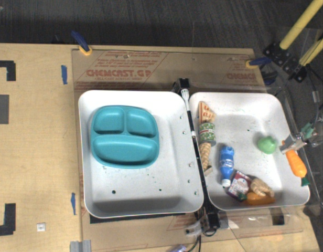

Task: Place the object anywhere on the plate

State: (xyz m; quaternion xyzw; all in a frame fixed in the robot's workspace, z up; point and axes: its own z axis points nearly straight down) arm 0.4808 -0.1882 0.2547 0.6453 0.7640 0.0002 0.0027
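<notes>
Carrot [297, 163] is lying at the right bin's [240, 101] far right rim, just beside the tool [302, 138], whose opening I cannot tell, so the tool is needing a clean grip on it before crossing to the teal plate [125, 136].

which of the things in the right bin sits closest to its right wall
The orange carrot-like piece, lying at the right rim of the right bin. The green ball sits further in, and the blue bottle nearer the middle.
</notes>
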